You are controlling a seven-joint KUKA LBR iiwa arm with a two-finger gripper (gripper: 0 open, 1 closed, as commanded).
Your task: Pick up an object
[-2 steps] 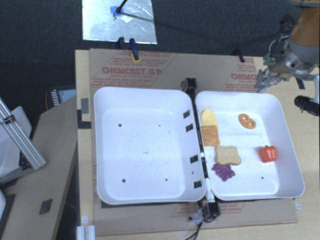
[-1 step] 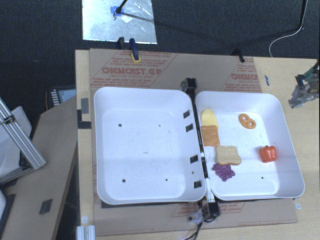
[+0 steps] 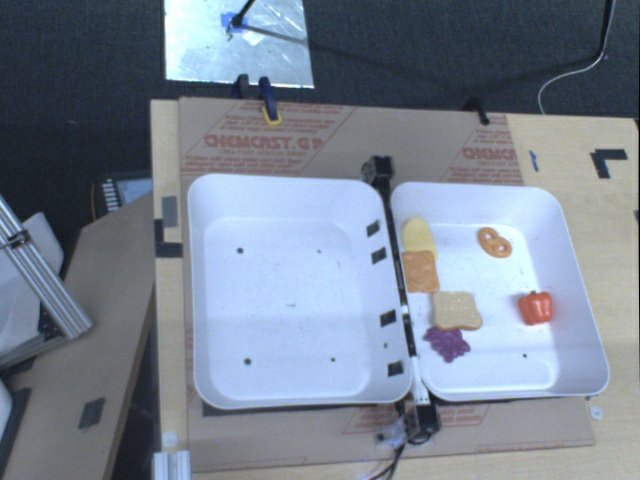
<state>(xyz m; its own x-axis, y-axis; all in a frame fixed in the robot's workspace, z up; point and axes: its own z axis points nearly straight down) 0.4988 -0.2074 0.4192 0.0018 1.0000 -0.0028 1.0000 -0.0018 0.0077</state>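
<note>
**Six toy foods being offered for a pick in the right bin**

Six small items are being kept in the right bin point(image 3: 575, 298), while the left bin point(image 3: 215, 208) is being left bare beside it. A yellow piece point(image 3: 418, 235), an orange square point(image 3: 420, 270), a toast slice point(image 3: 457, 311) and a purple grape bunch point(image 3: 447, 343) are being crowded together in a line along the bin's left wall, each touching or almost touching the next. A pretzel point(image 3: 494, 242) is being kept apart toward the far side, and a red pepper point(image 3: 535, 308) is lying alone toward the right.

The pick is judged as not yet begun. The pepper is being favoured as the target, since it is being given open floor on every side and stands taller than the flat pieces. A straight descent over its middle is being advised. The crowded row is being judged riskier, as a neighbour could be nudged or the wall struck.

Both bins are being supported on a brown board point(image 3: 330, 133) with red lettering, laid on a pale bench. Dark carpet is being seen beyond it, with a shiny metal plate point(image 3: 200, 38) at the far side, a white cable point(image 3: 575, 68) at the far right and an aluminium rail point(image 3: 40, 278) at the left.
</note>
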